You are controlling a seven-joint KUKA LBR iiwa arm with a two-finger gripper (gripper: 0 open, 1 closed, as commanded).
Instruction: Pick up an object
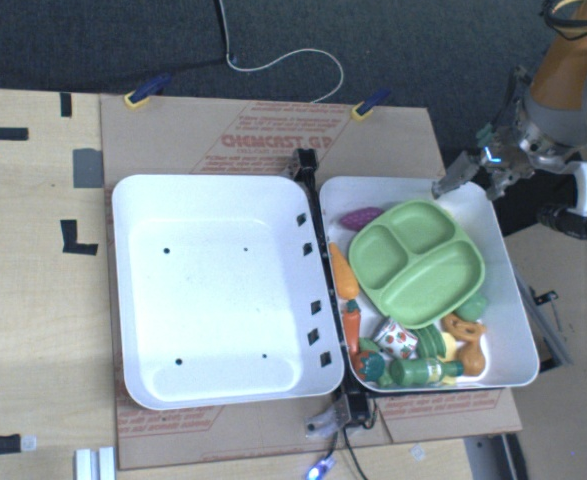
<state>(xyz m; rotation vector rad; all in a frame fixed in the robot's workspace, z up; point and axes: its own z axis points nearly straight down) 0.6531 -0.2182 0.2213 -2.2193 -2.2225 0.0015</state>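
Note:
The right bin (pixel 508 268) holds a green divided plate (pixel 418 261) lying over a heap of small toys. Around it I see a purple piece (pixel 362 215) at the back, an orange carrot (pixel 344 276) along the left wall, and a green bottle (pixel 413 371), a dice-like white block (pixel 397 341) and orange pieces (pixel 466 328) near the front. My gripper (pixel 463 176) hangs above the bin's back right corner, beyond the plate, with nothing seen between its fingers. The arm's orange band (pixel 563 68) is at the upper right.
The left bin (pixel 213 288) sits beside the right one on a cardboard sheet (pixel 273 133). A black divider with clips (pixel 318 268) runs between the bins. A white cable (pixel 273 63) loops over the dark floor behind.

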